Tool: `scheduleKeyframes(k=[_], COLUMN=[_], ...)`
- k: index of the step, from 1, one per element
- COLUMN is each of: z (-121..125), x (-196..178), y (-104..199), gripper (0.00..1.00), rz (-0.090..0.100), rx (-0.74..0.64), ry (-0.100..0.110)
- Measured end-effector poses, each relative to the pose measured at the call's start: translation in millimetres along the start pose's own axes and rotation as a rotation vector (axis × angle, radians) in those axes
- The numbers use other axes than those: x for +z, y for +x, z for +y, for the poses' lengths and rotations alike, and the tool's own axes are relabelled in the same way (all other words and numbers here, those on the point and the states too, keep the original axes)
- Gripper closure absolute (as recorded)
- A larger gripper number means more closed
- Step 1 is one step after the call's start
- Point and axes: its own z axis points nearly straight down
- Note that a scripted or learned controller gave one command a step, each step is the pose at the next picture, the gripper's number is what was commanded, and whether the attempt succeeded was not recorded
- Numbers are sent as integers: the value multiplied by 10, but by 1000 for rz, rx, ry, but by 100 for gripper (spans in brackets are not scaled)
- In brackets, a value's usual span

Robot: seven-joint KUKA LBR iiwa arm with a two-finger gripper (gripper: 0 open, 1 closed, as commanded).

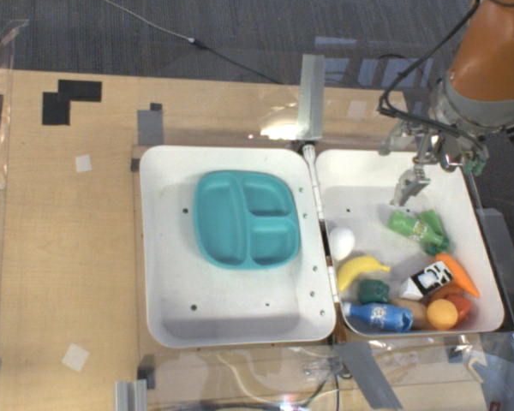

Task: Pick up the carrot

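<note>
The carrot (459,272) is an orange tapered piece lying near the right wall of the right bin (360,182), partly under a black-and-white block (433,276). My gripper (409,185) hangs over the upper part of that bin, above and to the left of the carrot and clearly apart from it. Nothing shows in its grasp. A green packet (418,227) lies between the gripper and the carrot.
Crowded along the right bin's lower edge are a white egg (341,243), a banana (361,270), a dark green item (374,291), a blue bottle (381,317) and an orange fruit (443,313). The left bin (167,298) holds a teal divided plate (246,219).
</note>
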Motion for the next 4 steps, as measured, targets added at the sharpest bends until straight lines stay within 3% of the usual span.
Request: scheduleKeyframes(k=[1,2,4], z=[496,667,664], x=[-207,755,742], y=[609,997,991], gripper=[0,0,0], rz=[-2,5,2], rx=[47,-89,-90], ry=[-2,-2,-1])
